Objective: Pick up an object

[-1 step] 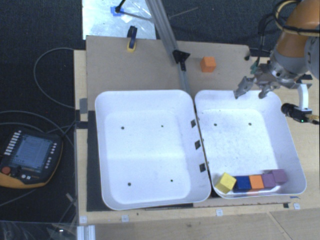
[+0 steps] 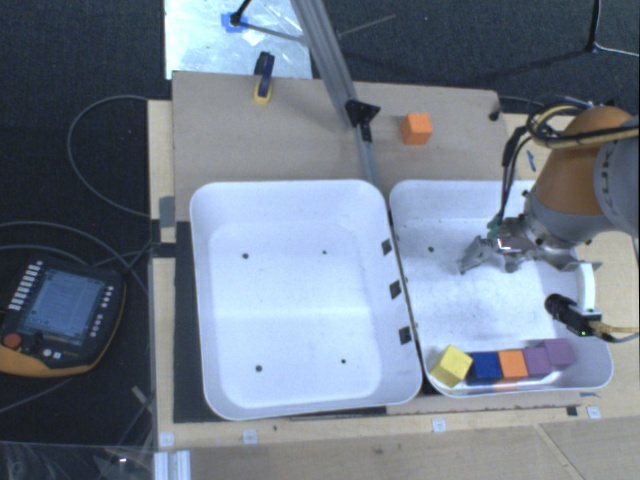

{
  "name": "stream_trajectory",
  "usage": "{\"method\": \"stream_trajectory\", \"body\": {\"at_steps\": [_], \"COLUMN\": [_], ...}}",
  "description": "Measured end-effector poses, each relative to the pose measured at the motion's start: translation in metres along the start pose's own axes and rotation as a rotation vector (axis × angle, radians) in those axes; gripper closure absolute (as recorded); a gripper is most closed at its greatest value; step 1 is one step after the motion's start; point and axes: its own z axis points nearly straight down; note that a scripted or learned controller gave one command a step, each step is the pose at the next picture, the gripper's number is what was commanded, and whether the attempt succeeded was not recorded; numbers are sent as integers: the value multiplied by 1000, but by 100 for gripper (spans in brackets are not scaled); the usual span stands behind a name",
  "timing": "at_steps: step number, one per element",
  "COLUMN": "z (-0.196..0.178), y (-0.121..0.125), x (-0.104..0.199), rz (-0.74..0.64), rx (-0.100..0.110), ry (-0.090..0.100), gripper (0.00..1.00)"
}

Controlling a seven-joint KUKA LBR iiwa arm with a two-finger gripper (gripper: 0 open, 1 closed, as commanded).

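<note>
Bench carries two white bins; I'm over the right bin [image 2: 430, 208], my gripper [image 2: 492, 258] spread wide and gripping nothing. Blocks sit in a row along the near wall, toward the camera from my fingertips: yellow block [image 2: 451, 365] nearest the divider, blue block [image 2: 486, 367] next.

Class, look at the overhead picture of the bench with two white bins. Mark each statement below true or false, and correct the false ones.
1. Four small blocks sit in a row along the near edge of the right white bin. True: yellow block, blue block, orange block, purple block.
2. The yellow block is at the right end of the row. False: it is at the left end.
3. An orange cube lies on the brown board beyond the bins. True.
4. The gripper hangs over the left white bin. False: it is over the right bin.
5. The handheld control pendant lies right of the bins. False: it lies to their left.
</note>
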Motion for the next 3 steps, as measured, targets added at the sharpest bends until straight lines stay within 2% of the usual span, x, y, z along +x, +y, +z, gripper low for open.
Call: {"method": "stream_trajectory", "body": {"at_steps": [1,2,3], "z": [3,-156,-163], "y": [-43,-50,-50], "x": [13,-4,-3], "rz": [-2,-5,-7], "rx": [-5,-19,-16], "ry": [0,-5,-3], "gripper": [0,0,100]}}
